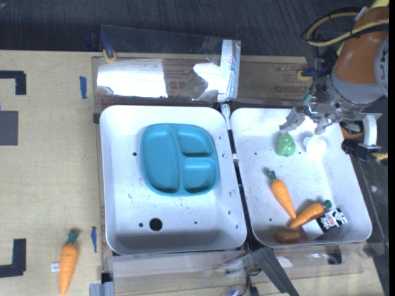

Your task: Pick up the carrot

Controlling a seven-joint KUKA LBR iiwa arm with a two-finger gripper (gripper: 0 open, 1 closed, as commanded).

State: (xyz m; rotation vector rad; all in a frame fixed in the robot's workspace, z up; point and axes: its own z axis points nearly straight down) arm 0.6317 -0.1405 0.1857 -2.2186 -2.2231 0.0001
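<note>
Two carrots [282, 193] are being shown in the right bin [355, 184], well apart from the tool [307, 123].
Tool fingers are being held apart above the bin's far end, near a green item [285, 145].

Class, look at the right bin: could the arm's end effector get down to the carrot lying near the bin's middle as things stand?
Probably yes. The carrot lies open from above, apart from the second carrot except near its tip. The end effector hangs over the same bin, beside a green item.
</note>
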